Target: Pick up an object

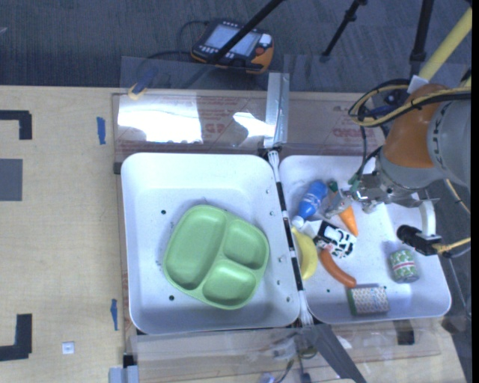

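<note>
On a pale wooden bench [60, 224] over dark floor, two white bins adjoin; the left bin [142, 187] holds a green divided plate [215, 256]. My gripper [352, 196] hangs over the right bin [434, 299]; its opening I cannot tell. An orange carrot [349, 219], tapered, lies just beneath it.

A robotics lab, by every sign: a plywood bench [60, 224] marked with black tape squares, two shallow white bins [142, 187] set side by side, clear plastic shields behind them. A handheld control pendant [230, 45] lying on grey carpet beyond the bench, tripod legs [352, 22] standing nearby, bundled cables trailing off the grey-and-orange arm [426, 138].
</note>
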